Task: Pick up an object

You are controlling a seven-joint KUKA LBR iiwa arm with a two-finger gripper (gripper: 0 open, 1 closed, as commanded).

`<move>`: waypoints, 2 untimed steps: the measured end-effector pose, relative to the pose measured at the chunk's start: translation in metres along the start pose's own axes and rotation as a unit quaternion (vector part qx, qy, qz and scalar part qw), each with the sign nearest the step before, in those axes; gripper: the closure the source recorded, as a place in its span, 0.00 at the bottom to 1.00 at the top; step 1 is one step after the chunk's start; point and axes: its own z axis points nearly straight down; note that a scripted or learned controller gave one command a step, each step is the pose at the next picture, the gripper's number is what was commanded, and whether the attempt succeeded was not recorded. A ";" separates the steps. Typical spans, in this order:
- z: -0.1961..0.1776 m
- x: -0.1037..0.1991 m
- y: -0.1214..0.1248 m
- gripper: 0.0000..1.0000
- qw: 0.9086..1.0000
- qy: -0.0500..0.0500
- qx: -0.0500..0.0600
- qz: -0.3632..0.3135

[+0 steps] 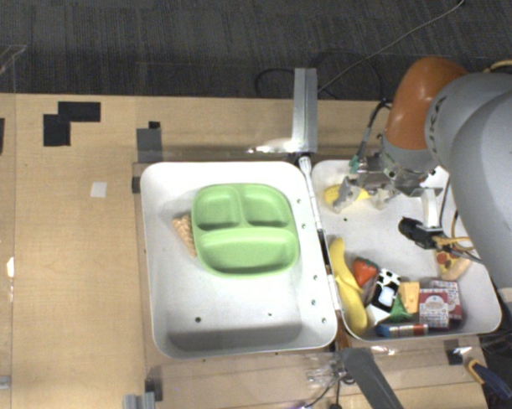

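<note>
My gripper (362, 196) hangs low over the far left corner of the right bin (486, 317), and its fingers stand apart, open with nothing between them. A small yellow object (331, 193) lies just left of the left finger, close to the bin wall. Nearer the front lie a banana (347, 284), a red item (365, 274), a black-and-white item (385, 291), a yellow-green block (408, 296), a red box (440, 306) and a red-and-blue marker (400, 329).
The left bin (235, 334) bears a green compartment plate (242, 228), with a tan crumbly bar (184, 233) tucked by its left edge. A metal divider post (305, 105) stands behind the two bins. The arm covers the right bin's far right side.
</note>
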 end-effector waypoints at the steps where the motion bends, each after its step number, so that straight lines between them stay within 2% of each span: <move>1: 0.000 0.002 -0.001 0.00 1.000 0.000 0.001 0.022; 2: 0.000 0.001 -0.001 0.00 0.999 0.002 0.003 0.041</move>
